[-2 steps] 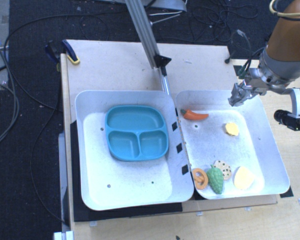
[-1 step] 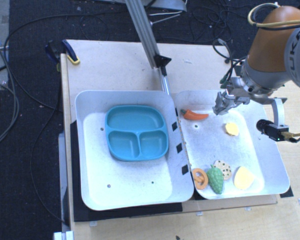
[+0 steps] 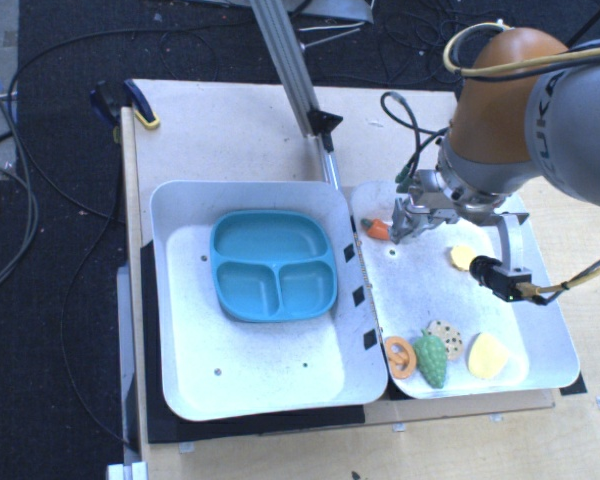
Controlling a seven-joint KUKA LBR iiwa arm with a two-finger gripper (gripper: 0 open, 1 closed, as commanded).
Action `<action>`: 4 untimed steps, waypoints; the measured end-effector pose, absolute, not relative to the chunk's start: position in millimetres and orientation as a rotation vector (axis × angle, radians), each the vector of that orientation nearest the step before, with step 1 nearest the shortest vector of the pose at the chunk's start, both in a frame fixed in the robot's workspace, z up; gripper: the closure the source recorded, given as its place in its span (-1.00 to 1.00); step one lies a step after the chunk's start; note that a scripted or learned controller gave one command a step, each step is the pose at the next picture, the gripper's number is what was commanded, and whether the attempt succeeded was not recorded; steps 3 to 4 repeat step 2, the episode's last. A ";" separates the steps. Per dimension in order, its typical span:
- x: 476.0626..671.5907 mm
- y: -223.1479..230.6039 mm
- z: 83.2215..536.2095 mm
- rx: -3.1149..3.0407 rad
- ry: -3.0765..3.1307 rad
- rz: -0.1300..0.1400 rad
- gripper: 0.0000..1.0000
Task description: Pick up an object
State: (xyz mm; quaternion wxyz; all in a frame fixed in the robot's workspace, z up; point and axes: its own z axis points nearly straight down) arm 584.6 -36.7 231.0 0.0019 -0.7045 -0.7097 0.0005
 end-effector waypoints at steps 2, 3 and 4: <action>563.5 61.2 245.7 -2.211 -2.229 0.000 1.00; 563.5 61.2 245.7 -2.211 -2.229 0.000 1.00; 563.5 61.2 245.7 -2.211 -2.229 0.000 1.00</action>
